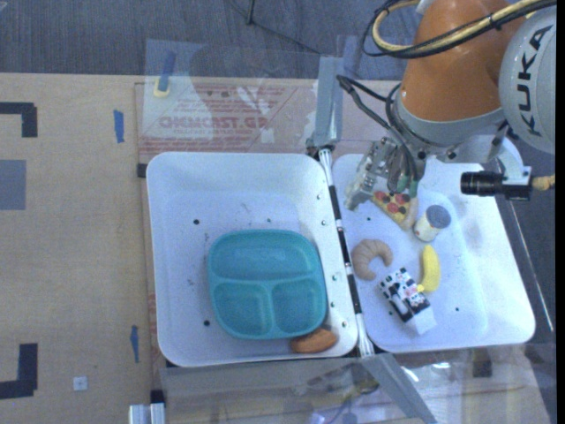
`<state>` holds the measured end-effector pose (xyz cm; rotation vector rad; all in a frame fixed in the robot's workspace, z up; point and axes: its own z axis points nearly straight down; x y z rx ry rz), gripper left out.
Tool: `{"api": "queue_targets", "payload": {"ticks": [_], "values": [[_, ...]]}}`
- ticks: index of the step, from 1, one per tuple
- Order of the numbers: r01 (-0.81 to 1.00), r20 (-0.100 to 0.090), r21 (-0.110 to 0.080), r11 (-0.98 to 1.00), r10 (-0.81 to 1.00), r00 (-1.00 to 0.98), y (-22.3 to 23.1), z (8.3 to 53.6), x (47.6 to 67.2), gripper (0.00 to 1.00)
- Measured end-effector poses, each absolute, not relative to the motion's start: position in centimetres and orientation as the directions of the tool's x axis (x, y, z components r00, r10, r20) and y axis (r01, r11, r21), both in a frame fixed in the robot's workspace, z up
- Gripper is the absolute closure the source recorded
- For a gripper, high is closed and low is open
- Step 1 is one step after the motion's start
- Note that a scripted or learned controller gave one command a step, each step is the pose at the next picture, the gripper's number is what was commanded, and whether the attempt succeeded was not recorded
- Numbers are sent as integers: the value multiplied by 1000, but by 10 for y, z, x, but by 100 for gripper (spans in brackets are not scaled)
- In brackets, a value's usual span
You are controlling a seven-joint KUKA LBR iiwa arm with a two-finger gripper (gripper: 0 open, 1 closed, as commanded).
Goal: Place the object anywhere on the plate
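Note:
A teal divided plate [265,283] lies in the left bin [177,184]. Just off its near right corner rests an orange bread-like piece [315,341], on the bin floor. In the right bin [494,307] lie a tan croissant [372,254], a yellow banana [430,268], a black-and-white toy cow [404,293], a red and yellow item [394,204] and a small cream cup [432,222]. My gripper [381,179] hangs over the far left part of the right bin, just above the red and yellow item. Nothing shows between its fingers.
The ridge [340,246] between the two bins runs just left of the gripper. A clear sheet with red print [221,122] lies behind the left bin. Blue tape marks [118,124] sit on the brown bench to the left.

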<state>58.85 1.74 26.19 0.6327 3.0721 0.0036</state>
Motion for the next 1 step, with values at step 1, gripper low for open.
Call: {"api": "queue_targets", "payload": {"ticks": [1], "values": [[392,-4,3,920,392,-920,21,194,596,100]]}}
